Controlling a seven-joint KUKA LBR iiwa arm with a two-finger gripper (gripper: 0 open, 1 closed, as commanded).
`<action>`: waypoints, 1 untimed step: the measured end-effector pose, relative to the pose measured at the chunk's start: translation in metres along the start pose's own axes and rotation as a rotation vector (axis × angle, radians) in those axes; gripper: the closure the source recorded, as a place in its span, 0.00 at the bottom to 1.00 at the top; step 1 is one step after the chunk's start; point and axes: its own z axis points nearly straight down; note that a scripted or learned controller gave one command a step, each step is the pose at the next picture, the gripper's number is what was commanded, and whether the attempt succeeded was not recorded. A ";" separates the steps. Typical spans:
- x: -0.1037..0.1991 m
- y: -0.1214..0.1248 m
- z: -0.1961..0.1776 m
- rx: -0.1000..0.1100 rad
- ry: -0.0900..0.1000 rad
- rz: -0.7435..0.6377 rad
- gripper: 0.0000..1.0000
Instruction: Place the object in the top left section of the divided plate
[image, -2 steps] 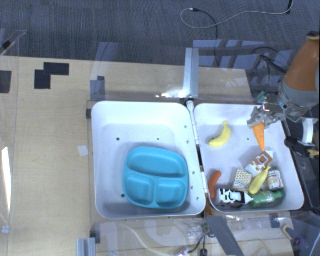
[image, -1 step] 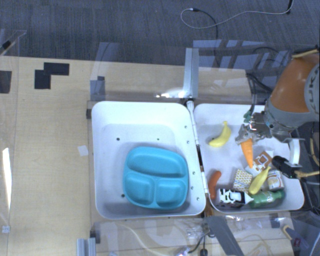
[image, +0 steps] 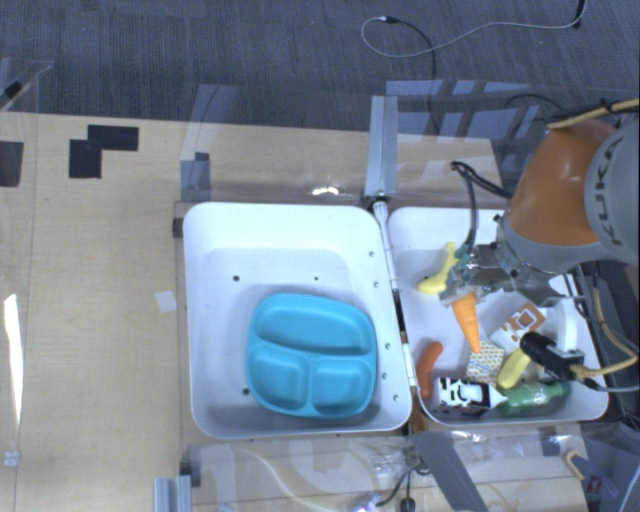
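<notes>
Over the two white bins: arm reaches in from right.
Left bin (image: 200, 300) holds blue divided plastic plate (image: 312, 355); right bin (image: 410, 235) holds orange plastic carrot (image: 467, 320) directly under gripper (image: 468, 280), finger state indiscernible; contact unclear.

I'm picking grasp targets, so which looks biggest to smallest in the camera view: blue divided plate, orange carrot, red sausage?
1. blue divided plate, by far.
2. orange carrot and red sausage look about alike; I won't rank them.
</notes>
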 end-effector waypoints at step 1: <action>0.094 0.013 -0.018 0.000 0.000 -0.184 1.00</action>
